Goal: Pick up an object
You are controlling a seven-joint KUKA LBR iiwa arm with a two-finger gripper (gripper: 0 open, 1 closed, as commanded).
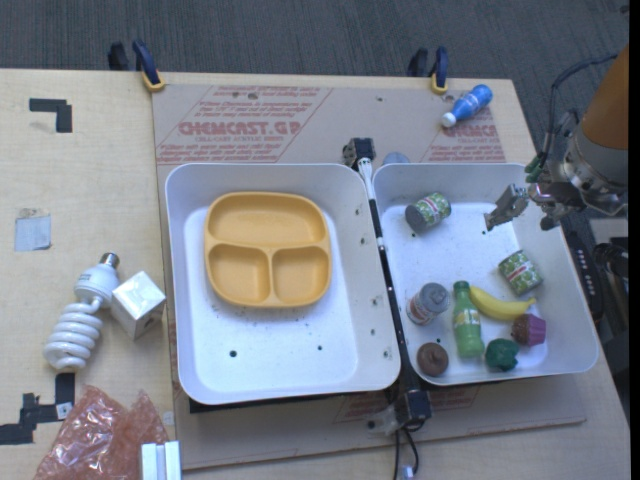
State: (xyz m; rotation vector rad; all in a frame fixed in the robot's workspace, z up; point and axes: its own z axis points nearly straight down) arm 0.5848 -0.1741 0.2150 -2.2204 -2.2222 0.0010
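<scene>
Seen from above at a slant, two shallow white bins sit side by side on a bench. The right bin [560, 353] holds the small items to pick from: a green-labelled can [428, 211] near its upper left, a second can [520, 272] toward the right wall, a banana [502, 305], a green bottle [466, 320] standing beside it, a grey-topped can [428, 303], a brown round item [432, 358], a green broccoli-like piece [501, 354] and a purple piece [530, 329]. The gripper [528, 204] reaches in from the right and hovers over the upper right part of this bin, with its dark fingers [505, 208] spread apart and nothing between them. The nearest item, the second can, lies just below the fingers and apart from them; the first can lies to their left, also apart. The left bin [190, 368] holds a yellow divided tray [268, 247]. Outside the bins, a blue-and-white bottle [467, 106] lies on the board behind, and a spiral light bulb [82, 313] and a small white cube [138, 302] lie to the left.
</scene>
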